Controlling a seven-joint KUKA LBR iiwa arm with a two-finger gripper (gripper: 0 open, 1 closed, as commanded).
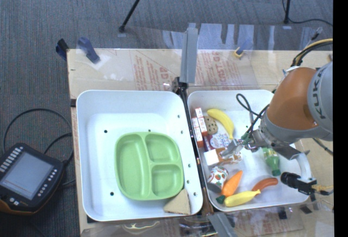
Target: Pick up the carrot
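The carrot [233,182], orange with a green stub at its lower left end, lies tilted near the front of the right bin [255,95]. It rests between a red-and-white ball [218,177] and a yellow fruit [242,198]. My gripper [237,148] hangs low over the middle of that bin, above a red-and-white packet [221,142]. It is a short way behind the carrot and apart from it. Nothing shows as held.
The right bin also holds a banana [222,120], red boxes [198,127], a white cube [211,157], a green bottle [272,161] and a red sausage [265,183]. The left bin [92,122] bears a green divided plate [148,165] and a tan wedge [177,206].
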